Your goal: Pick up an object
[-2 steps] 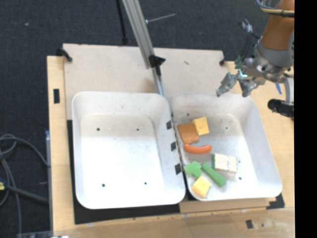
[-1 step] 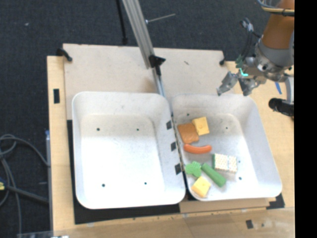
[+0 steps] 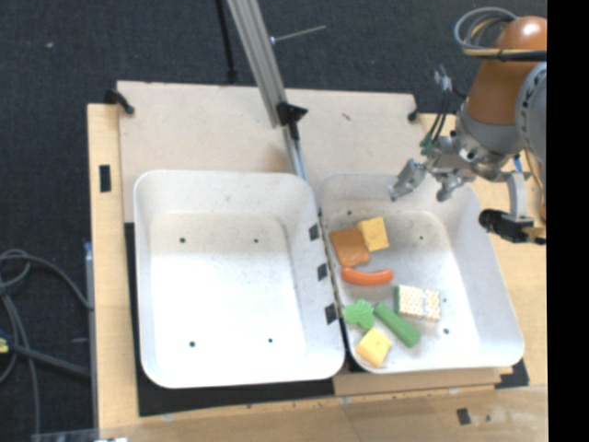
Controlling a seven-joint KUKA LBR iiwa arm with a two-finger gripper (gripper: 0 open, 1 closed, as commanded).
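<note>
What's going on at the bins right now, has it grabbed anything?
Nothing is grabbed yet. The gripper is open and hangs over the far edge of the right bin, with nothing between its fingers. All the objects lie in that bin's left half: a brown block touching a yellow block, an orange sausage-shaped piece, green pieces, a checkered block and a yellow wedge.

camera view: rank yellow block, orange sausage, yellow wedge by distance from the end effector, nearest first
End effector hovers over the right bin's far edge.
1. Yellow block, far part of the bin, beside the brown piece.
2. Orange sausage, mid-bin, near the left wall.
3. Yellow wedge, near corner, by the green piece.
</note>
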